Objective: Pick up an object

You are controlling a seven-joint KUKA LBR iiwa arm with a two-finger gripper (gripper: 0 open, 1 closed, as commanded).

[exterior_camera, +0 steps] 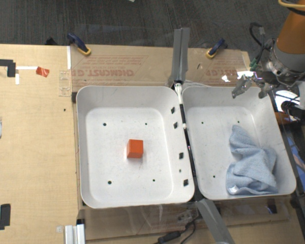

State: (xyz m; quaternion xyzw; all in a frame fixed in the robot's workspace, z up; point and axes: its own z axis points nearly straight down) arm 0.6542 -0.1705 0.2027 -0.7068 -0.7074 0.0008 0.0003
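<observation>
An orange-red block [135, 149] lies in the middle of the left bin [91, 136]. A crumpled light blue cloth [251, 162] fills the near right part of the right bin [213, 136]. My gripper [251, 88] hangs over the far right corner of the right bin, above the rim, well behind the cloth. Its two fingers are spread apart and nothing is between them. The arm's orange band [296, 32] rises toward the top right.
A grey divider post [180, 55] stands between the bins at the back. Two blue-and-yellow clamps [79, 43] [216, 48] hold the cardboard behind the bins. Cables run along the right bin's right edge.
</observation>
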